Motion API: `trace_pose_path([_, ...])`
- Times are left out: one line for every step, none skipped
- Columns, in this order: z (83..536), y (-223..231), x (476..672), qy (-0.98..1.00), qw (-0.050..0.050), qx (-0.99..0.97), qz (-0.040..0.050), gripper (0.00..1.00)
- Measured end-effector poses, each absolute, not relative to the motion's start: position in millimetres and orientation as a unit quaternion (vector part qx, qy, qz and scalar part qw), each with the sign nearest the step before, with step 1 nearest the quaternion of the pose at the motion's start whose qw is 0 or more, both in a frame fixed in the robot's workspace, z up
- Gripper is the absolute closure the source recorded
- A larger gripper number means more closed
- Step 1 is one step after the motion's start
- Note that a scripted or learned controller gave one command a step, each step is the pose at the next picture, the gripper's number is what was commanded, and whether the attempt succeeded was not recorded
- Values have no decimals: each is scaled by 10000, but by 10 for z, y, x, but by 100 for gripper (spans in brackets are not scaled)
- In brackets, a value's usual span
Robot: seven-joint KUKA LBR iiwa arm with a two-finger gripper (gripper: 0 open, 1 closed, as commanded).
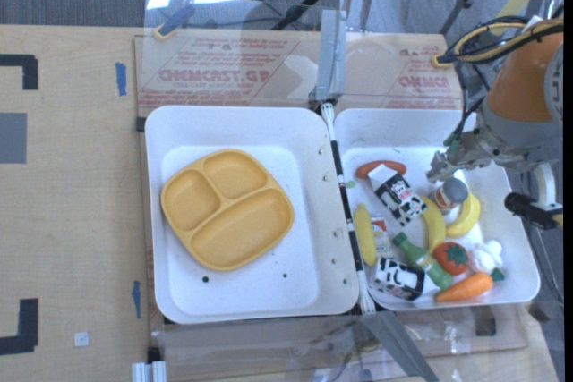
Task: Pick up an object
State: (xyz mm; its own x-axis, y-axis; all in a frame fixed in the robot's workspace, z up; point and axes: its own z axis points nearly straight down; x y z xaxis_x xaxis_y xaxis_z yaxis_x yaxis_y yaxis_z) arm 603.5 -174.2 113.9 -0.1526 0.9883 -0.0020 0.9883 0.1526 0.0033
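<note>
While your tool hangs low over the right bin | tool state: cannot tell | nothing lifted; pick pending

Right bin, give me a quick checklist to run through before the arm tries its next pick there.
1. Objects to pick in the right bin: ok, banana, carrot, tomato and others lie there.
2. Gripper over that bin: ok, above its upper right part.
3. Anything held already: cannot tell.
4. Free-standing target: not ok, the toys are crowded and touching.
5. Left bin for a drop: ok, it holds the yellow divided plate.
</note>
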Motion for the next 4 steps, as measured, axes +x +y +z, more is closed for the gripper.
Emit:
trace_pose_path([1137,-1741,6034,7592,16,6509,5,0])
trace_pose_path([1263,-1847,6035,6614,5,7501,-4,0])
trace_pose_path([858,-1911,6139,6532,-9,7572,10,0])
trace_pose_path([968,-1909,6145,6541,7,7564,5,100])
